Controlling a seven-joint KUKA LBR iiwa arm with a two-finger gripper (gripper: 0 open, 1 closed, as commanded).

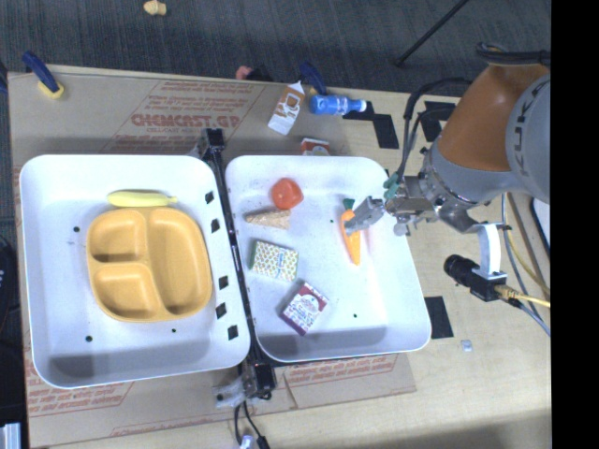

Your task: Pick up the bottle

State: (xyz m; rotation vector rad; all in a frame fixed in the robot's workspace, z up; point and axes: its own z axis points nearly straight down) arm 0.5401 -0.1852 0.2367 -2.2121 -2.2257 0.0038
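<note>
Blue plastic bottle [329, 106] lay beyond the right white bin's [404, 279] far rim; the grey gripper [360, 215] hovered over an orange carrot [353, 242], its grip impossible to tell.

We see a divided tray [150, 262] in the left bin [37, 279]; a bottle [335, 106] lies on the surface [487, 363] behind the right bin [398, 321].

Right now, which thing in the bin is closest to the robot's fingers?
The orange carrot. It lies right by the gripper at the right bin's edge; the tomato, bread and two boxes sit farther left.
</note>
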